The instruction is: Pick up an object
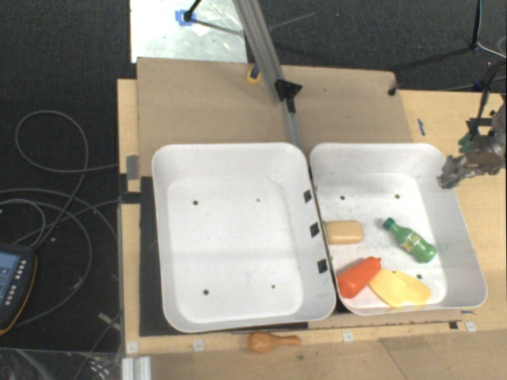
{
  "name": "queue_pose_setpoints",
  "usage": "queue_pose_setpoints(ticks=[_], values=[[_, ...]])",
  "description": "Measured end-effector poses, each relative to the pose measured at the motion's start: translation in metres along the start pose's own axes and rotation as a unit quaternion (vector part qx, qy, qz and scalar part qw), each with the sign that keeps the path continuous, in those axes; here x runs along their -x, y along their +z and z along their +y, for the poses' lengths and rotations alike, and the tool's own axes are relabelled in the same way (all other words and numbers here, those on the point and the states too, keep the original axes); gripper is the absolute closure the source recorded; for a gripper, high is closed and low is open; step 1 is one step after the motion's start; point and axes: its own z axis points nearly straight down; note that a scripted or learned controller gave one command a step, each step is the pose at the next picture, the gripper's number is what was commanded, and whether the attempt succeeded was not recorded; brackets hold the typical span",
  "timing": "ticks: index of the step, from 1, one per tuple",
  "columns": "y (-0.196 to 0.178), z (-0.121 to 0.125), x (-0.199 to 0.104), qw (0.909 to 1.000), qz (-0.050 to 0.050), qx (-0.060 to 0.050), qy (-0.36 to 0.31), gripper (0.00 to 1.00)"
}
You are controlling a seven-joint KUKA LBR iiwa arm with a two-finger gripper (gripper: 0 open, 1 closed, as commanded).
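Nearest me, the yellow piece (401, 288) hugs the right bin's (372, 162) front edge, well inward from my gripper (453, 174) at its back-right corner; I can't tell the jaws' state.

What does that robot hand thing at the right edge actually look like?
Little of it shows. The gripper is a small, blocky piece of grey metal with darker parts. Above it sits a dark bracket with a hint of green, and thin dark rods or cables rise from it. It is too small and blurred to make out markings.

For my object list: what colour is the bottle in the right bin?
Green, with a yellowish label; the bottle shows best in the camera view.
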Motion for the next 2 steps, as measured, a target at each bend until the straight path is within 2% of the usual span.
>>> queue_pose_setpoints(ticks=[2], values=[[-0.006,-0.031,-0.093,1.0000,0.002,-0.002,-0.002,1.00]])
